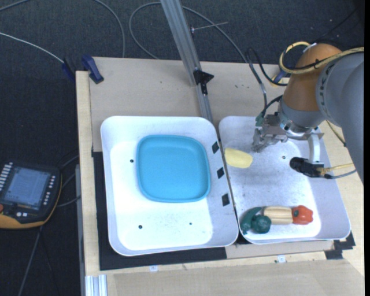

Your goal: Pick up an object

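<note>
While hanging low over far part of right bin (277, 182): gripper (263, 137), spread or pressed together, cannot tell. Just left of it, apart: yellow piece (238, 158). Along near wall: green (256, 223), tan (278, 215), red (302, 214) pieces. Inside left bin (117, 193): blue tray (172, 167).

From my screen I see a pale wooden worktop (144, 87) standing on dark grey carpeted floor (34, 87). Thin grey cables (115, 17) loop across that floor. A black-and-orange handheld control pendant (26, 193) lies left of the worktop. Light is even.
</note>
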Tool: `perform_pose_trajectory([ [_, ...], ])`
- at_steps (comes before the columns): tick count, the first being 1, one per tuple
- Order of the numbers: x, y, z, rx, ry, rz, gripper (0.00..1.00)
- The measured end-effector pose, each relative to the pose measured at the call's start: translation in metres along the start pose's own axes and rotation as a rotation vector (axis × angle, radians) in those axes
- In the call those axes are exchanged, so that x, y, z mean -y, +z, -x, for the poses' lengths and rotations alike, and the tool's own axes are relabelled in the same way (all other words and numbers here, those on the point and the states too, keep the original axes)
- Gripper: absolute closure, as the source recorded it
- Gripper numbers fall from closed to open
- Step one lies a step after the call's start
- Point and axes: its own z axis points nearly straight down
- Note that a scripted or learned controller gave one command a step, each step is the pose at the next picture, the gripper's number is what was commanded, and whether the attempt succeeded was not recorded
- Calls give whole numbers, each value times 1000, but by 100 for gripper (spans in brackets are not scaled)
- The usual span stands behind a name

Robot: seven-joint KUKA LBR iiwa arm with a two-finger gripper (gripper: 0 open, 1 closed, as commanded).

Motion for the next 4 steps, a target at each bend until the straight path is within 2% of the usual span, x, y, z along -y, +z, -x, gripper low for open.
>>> perform_pose_trajectory([
  [2, -5, -86, 0, 1, 0, 2, 100],
  [3, -6, -107, 0, 0, 0, 1, 100],
  [4, -5, -119, -46, -1, -3, -1, 100],
])
